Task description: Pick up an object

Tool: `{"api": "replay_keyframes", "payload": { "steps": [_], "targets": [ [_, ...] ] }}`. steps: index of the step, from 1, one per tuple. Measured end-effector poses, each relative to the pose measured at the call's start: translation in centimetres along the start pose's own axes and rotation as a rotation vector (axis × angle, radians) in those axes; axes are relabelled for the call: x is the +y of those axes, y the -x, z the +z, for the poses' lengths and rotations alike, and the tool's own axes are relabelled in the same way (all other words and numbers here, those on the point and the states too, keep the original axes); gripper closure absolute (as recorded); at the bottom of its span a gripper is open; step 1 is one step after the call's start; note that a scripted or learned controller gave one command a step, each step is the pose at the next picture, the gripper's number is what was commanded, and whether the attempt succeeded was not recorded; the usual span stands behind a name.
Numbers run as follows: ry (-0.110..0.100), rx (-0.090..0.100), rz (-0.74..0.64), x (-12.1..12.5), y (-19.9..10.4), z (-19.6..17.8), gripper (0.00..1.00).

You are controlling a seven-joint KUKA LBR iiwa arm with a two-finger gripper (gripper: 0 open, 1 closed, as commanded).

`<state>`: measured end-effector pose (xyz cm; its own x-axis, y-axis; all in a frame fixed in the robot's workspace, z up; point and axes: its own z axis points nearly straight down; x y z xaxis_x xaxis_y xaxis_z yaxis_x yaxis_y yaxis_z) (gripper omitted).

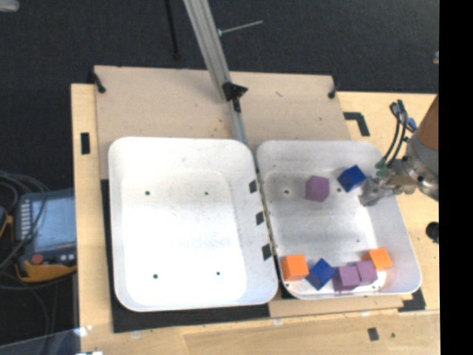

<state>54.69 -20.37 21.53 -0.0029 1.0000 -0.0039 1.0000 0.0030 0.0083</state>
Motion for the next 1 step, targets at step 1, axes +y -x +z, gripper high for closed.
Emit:
{"api": "replay_keyframes", "payload": {
  "steps": [1],
  "targets": [
    [-0.004,0.002,0.000,0.11,0.14,-1.89,1.00]
  ]
}}
